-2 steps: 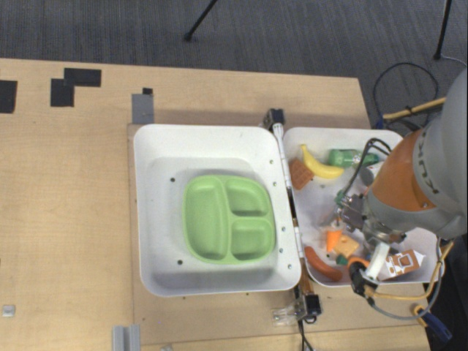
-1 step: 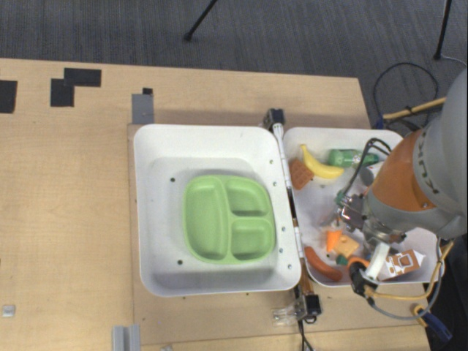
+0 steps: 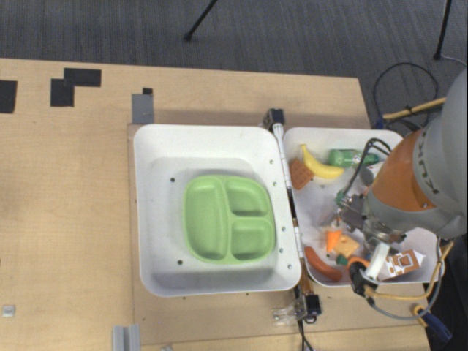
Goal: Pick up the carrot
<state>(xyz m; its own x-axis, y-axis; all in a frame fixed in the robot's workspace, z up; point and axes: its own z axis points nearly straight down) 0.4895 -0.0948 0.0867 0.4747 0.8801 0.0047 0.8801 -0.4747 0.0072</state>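
Observation:
The carrot (image 3: 334, 240) is a small orange piece lying in the lower middle of the right bin (image 3: 322, 196). My gripper (image 3: 346, 220) hangs low over that bin, just above and to the right of the carrot, with its tip close to it. The grey wrist and orange band (image 3: 395, 181) of the arm cover the bin's right part. From this angle it is unclear whether the gripper touches the carrot.
A yellow banana (image 3: 318, 165), a green bottle (image 3: 344, 156) and a brown piece (image 3: 300, 174) lie at the back of the right bin. A red-brown sausage shape (image 3: 322, 263) lies at its front edge. The left bin (image 3: 157, 196) holds a green divided tray (image 3: 227, 218).

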